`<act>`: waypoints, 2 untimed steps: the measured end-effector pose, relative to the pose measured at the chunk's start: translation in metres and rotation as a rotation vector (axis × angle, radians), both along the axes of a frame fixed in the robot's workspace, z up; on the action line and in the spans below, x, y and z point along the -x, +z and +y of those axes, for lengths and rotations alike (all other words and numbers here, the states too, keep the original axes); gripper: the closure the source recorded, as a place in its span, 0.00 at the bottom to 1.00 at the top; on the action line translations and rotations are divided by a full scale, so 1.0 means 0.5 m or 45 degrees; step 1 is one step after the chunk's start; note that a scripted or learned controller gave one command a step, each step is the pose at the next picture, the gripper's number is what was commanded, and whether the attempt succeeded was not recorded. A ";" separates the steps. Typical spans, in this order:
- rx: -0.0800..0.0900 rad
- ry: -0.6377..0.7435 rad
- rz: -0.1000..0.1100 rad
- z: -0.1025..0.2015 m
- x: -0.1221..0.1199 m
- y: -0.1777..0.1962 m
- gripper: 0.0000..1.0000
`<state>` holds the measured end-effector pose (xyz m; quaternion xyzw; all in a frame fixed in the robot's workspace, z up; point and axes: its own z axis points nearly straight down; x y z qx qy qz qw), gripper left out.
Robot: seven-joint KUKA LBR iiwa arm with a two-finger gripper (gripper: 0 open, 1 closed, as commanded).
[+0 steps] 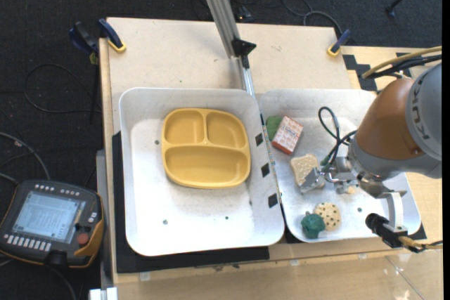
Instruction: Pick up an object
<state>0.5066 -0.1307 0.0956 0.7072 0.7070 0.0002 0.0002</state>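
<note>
Right white bin [394, 103], arm [394, 133] bent low over it, jaws [318, 178] at bread slice [304, 166], grip state unclear

Yellow tray [206, 148], red-and-white box [287, 135], speckled cookie [328, 215], green lump [313, 224]

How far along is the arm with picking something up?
Done: the gripper has reached into the right bin and sits at the beige block. In hand: nothing visibly lifted; block, red box, cookie and green lump all lie in the bin. Left: grasp and lift.
</note>
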 end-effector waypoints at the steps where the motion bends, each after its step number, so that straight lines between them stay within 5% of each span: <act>1: 0.000 0.000 -0.002 0.000 -0.001 0.021 1.00; 2: 0.002 0.004 -0.006 -0.001 -0.024 0.119 1.00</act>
